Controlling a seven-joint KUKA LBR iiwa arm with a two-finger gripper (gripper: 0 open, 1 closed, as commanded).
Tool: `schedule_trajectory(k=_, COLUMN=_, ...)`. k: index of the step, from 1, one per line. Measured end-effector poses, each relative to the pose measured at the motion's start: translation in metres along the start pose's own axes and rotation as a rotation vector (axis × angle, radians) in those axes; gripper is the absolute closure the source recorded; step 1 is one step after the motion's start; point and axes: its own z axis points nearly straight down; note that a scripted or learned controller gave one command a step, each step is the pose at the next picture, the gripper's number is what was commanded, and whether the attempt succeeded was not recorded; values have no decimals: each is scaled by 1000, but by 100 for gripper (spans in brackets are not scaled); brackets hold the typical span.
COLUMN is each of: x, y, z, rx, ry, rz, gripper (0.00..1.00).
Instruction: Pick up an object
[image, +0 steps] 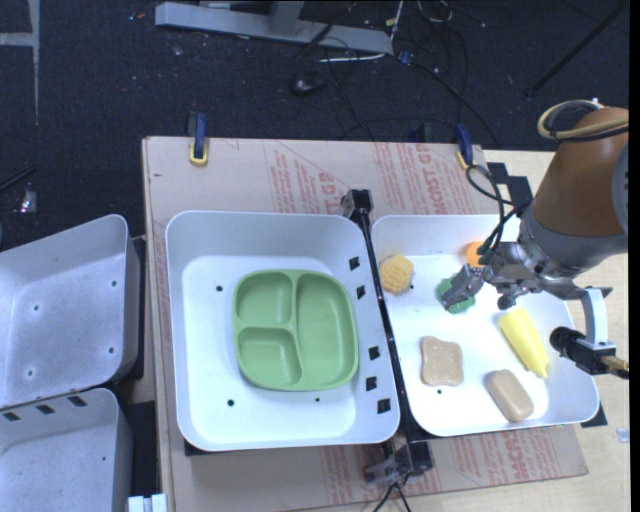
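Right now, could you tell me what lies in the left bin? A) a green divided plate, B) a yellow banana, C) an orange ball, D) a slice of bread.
A: the green divided plate lies alone in the left bin, while the yellow, tan and orange items sit in the right bin near the hand.
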Motion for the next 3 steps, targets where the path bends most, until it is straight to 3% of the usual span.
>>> schedule_trajectory(k=1, x=0, y=3, z=-5, rx=-11, ry=-2, rz=-2, gripper=0)
schedule_trajectory(k=3, x=-1, y=2, z=102, rx=-5, ry=0, rz=1, gripper=0)
